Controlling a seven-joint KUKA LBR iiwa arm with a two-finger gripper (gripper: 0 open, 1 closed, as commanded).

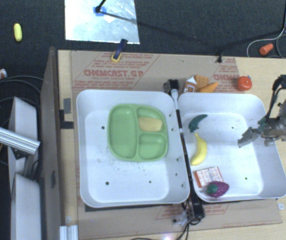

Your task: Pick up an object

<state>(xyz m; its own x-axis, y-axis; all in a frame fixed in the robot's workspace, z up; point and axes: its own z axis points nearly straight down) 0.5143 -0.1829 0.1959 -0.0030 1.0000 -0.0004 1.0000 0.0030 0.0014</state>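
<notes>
A brown cardboard sheet (148, 66) is lying under both bins, and red print on it is reading "CHEMCAST GP" at the left; a second run of the same red lettering at the right is partly covered and cannot be read whole. On the dark floor beyond it a shiny silver sheet (101, 14) is lying with a blue bit of tape on it.

The left bin (95, 184) is holding a green divided plate (136, 133), and a pale yellow block (151, 124) is sitting in the plate's upper right compartment. The right bin (270, 179) is carrying four small things along its left side. A yellow banana (199, 150) is lying near the divider between the bins, with a dark green piece (197, 121) just above it. Lower down, a small card with red print (208, 175) is lying flat — its writing is too small to read — and a purple toy fruit with a green top (217, 188) is touching the card's lower edge.

The arm is reaching in from the right, and its gripper (246, 138) is hanging over the bare middle of the right bin, well apart from the banana. Whether the claw is spread or pressed together cannot be told; nothing is showing in it.

Behind the bins, an orange carrot-like piece (206, 86) and a red-orange ball (244, 83) are resting on the cardboard.
</notes>
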